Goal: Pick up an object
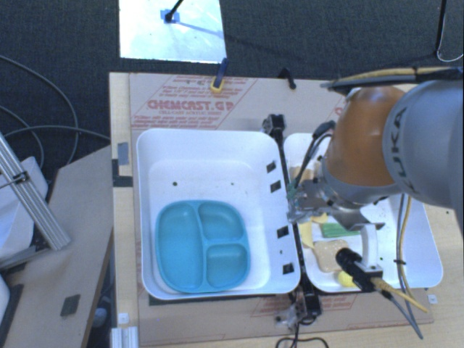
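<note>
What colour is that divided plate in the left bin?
Light blue; the divided plate shows plainly in the camera view.

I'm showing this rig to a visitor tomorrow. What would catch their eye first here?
Probably the big grey arm with its orange band, looming over the right bin from the right. Next, the bright blue divided tray lying in the left bin, toward its near edge. Small yellowish and green items lie under the arm.
</note>
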`<state>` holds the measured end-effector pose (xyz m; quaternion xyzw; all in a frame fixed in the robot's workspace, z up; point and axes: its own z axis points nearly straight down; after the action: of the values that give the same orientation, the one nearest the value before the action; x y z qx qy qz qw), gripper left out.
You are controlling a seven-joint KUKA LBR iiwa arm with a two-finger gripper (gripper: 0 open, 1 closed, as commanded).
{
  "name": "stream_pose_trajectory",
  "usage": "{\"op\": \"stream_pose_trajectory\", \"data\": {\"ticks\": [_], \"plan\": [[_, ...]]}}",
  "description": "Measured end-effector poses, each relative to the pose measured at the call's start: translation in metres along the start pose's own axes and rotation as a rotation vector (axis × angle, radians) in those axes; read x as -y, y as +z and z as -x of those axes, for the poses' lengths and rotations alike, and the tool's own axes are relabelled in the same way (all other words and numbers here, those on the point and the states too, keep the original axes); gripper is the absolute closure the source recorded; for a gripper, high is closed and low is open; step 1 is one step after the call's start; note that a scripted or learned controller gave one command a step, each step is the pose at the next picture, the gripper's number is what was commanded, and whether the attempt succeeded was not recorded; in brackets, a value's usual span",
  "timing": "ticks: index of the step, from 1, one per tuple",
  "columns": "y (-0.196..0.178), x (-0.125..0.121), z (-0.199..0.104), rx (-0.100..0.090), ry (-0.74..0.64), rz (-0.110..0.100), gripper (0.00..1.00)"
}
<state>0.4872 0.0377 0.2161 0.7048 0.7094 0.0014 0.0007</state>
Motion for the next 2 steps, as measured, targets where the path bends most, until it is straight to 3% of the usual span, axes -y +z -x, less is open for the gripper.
{"op": "stream_pose_trajectory", "data": {"ticks": [1, 2], "plan": [[-0.0130, 0.0000, 0.0526, 0.003, 0.009, 0.002, 1.00], [-0.0125, 0.0000, 0.0498, 0.001, 0.004, 0.001, 0.00]]}}
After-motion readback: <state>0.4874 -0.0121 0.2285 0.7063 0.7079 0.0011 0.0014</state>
